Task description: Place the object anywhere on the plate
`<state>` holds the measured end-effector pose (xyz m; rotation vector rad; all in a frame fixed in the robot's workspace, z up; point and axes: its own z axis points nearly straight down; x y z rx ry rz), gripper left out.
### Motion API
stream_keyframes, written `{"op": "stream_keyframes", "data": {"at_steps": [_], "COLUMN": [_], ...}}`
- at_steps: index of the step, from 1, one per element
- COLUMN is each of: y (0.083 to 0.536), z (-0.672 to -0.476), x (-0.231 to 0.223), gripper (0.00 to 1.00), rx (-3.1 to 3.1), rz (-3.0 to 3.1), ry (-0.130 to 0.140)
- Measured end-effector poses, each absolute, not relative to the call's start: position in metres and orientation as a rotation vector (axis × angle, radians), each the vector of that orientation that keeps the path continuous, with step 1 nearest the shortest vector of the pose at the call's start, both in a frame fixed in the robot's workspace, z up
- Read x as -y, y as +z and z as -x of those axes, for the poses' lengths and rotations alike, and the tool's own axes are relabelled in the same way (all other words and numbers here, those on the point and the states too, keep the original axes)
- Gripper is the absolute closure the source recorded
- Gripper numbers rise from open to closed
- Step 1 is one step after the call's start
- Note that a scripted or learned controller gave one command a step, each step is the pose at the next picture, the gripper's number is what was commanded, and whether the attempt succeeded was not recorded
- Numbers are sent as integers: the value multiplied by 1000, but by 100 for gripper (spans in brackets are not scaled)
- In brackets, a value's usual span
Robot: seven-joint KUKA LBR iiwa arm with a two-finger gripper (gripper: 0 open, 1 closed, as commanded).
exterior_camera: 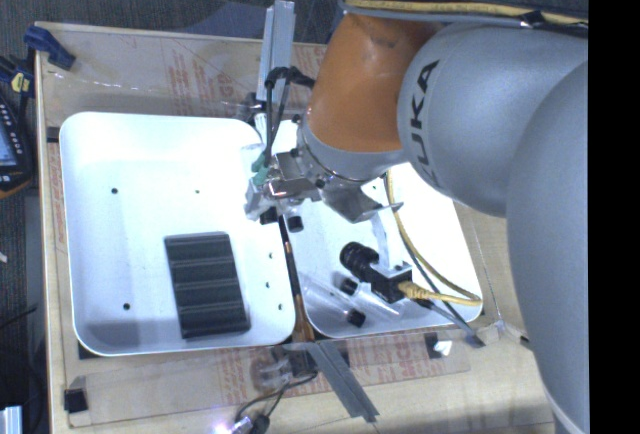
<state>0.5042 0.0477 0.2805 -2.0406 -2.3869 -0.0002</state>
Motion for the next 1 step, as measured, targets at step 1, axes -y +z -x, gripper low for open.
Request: {"op": "stream_keyframes", "data": {"at_steps": [1], "y": [250], "z": [-583], "x": [-65], "gripper": [100], "rx": [2604], "rz": [1755], "ry": [1]}}
